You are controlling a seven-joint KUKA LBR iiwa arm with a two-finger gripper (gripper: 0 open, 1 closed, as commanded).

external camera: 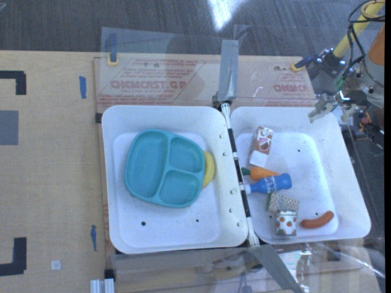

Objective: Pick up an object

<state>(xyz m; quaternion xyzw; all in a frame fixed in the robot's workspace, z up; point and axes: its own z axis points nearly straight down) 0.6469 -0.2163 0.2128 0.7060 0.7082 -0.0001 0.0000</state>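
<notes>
The gripper hangs over the far right corner of the right bin, and I cannot tell its state; nothing is seen in it. In the right bin lie a small carton, a carrot, a blue bottle, a patterned can and a sausage at the near side. The left bin holds a teal divided plate with a yellow piece just beside its right edge.
</notes>
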